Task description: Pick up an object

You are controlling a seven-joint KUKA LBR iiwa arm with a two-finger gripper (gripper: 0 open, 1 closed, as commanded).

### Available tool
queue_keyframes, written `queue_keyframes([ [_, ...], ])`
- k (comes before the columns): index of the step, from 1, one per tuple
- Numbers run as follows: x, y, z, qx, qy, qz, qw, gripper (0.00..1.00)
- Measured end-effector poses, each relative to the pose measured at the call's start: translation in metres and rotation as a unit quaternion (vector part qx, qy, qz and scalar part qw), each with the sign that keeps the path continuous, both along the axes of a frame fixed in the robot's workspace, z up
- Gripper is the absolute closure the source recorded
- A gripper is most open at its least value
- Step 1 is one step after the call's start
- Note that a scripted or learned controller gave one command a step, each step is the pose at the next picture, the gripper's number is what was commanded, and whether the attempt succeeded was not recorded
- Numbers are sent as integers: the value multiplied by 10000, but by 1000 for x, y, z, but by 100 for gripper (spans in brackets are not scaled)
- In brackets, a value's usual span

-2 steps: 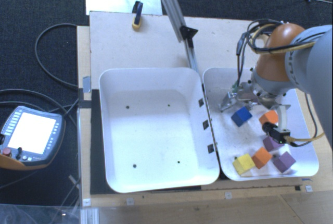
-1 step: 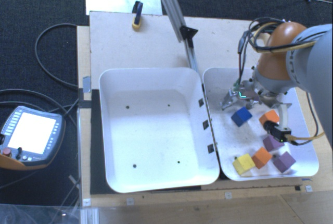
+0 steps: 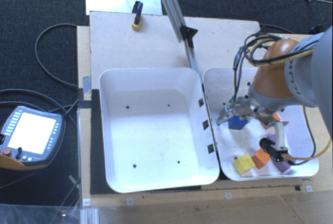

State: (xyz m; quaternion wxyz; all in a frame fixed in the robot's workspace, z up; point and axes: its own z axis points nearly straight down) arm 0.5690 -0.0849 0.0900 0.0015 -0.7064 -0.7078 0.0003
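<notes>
Pale wooden counter [image 3: 156, 35] carries two shallow white plastic bins side by side. The left white bin [image 3: 119, 129] is the bigger in view; the right white bin [image 3: 218, 87] holds the loose pieces. The grey arm with its orange band [image 3: 276, 69] reaches in from the right and hangs over the right bin, its jaws [image 3: 237, 113] low, just above a small blue block [image 3: 237, 123]. Whether the jaws are open or closed cannot be told; nothing is seen held between them. The blue block sits near the middle of the right bin; it looks roughly square, so no long axis or heading can be made out. Toward the bin's near rim lie a yellow block [image 3: 243, 164], an orange block [image 3: 260, 158] just beside it, and a purple block [image 3: 282, 166], partly hidden by a cable.
</notes>
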Motion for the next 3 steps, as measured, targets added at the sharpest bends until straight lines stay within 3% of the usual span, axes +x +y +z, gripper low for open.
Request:
queue_keyframes([
  [1, 3, -1, 11, -5, -33, 8, 10000, 100],
  [2, -22, 89, 105, 9, -52, 61, 10000, 100],
  [3, 23, 141, 100, 7, -32, 48, 10000, 100],
])
